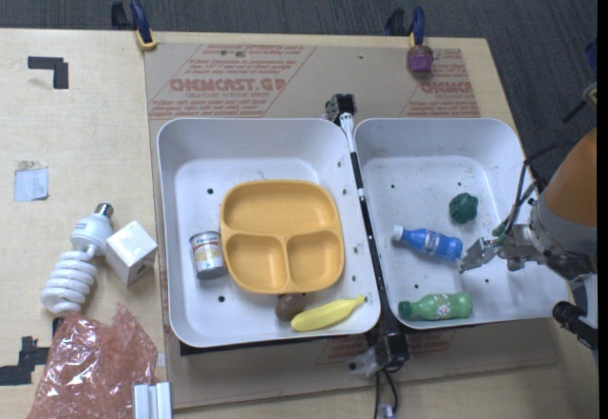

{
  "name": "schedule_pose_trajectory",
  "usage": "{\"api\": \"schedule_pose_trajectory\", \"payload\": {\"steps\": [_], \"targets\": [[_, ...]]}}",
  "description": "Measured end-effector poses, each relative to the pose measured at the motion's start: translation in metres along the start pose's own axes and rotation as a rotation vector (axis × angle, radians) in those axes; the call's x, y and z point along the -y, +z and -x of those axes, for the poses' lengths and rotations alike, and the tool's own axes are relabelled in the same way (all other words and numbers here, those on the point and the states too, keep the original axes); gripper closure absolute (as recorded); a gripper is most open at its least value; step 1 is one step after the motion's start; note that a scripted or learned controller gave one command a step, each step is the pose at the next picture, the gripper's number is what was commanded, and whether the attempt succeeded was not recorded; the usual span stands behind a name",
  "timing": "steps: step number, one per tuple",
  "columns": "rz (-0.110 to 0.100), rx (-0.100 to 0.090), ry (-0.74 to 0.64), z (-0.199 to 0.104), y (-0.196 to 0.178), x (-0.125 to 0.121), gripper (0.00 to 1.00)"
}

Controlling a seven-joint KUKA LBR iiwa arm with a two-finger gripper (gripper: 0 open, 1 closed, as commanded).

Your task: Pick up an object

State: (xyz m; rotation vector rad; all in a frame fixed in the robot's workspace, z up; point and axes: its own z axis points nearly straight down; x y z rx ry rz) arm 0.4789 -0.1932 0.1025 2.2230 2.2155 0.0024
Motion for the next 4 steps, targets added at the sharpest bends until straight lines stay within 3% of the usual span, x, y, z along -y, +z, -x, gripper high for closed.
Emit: {"api": "schedule_pose_trajectory", "payload": {"steps": [1, 2, 3, 4], "targets": [[-0.003, -0.002, -0.003, -0.048, 0.010, 0.001, 0.00], [0.000, 0.000, -0.002, -0.048, 0.000, 0.000, 1.00], [0.000, -0.001, -0.002, -0.048, 0.000, 0.000, 0.00], [-0.003, -0.002, -0.003, -0.101, 0.010, 0.001, 0.00]]}}
